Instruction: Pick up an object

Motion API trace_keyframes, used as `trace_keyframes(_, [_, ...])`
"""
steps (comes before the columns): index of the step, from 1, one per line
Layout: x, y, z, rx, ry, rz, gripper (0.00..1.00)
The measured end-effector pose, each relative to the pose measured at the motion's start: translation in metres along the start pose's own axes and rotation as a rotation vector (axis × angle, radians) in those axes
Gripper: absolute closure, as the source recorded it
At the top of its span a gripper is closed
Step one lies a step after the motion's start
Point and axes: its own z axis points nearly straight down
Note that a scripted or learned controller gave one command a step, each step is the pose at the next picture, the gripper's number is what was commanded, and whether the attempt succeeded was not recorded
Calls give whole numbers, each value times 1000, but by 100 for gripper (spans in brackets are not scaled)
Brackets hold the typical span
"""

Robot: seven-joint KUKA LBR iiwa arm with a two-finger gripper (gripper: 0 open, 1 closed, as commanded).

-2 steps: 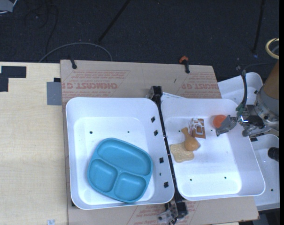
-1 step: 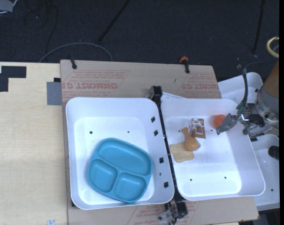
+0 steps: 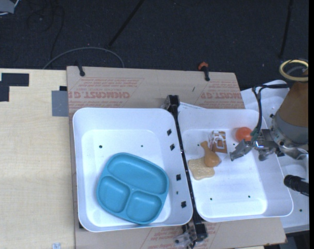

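Hovering my gripper (image 3: 239, 152) low over the right white plastic bin (image 3: 250, 204), just right of the tan chicken-leg toy (image 3: 210, 155) and beige toast-shaped piece (image 3: 201, 169); nothing grasped yet. Next, I judge, shift left and descend.

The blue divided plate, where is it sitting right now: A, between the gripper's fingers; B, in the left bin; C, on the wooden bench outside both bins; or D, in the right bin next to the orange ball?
B: the blue divided plate lies flat on the floor of the left bin, while the gripper is over the right bin, apart from it.
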Motion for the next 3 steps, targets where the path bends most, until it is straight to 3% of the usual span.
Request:
trace_keyframes(2, [9, 5, 102, -4, -1, 1, 0])
trace_keyframes(3, [8, 5, 89, -6, -1, 5, 100])
